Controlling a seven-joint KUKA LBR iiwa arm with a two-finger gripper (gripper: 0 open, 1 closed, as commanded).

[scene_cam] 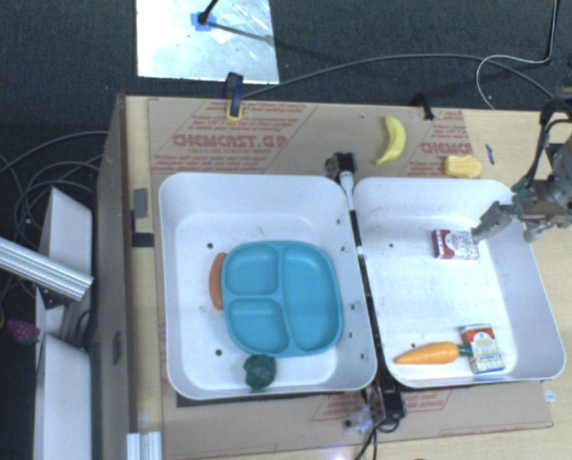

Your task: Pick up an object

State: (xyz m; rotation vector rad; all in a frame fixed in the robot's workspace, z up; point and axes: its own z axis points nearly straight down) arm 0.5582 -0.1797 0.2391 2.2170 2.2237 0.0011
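Observation:
My gripper (511,224) hangs over the right bin (530,286) near its far right side, open, with nothing between its fingers. Its left fingertip (486,223) is just right of a small red and white box (455,244) lying on the bin floor; I cannot tell whether they touch. At the right bin's near edge lie an orange carrot (427,355) and a small red, white and green carton (484,348). The left bin (185,247) holds a blue divided plate (283,296), an orange sausage (216,280) at the plate's left edge, and a dark green lump (260,372) at the front.
A banana (393,139) and a yellow block (463,167) lie on the cardboard behind the right bin. A black divider clip (344,169) sits where the two bins meet. Cables trail across the dark floor behind the bench.

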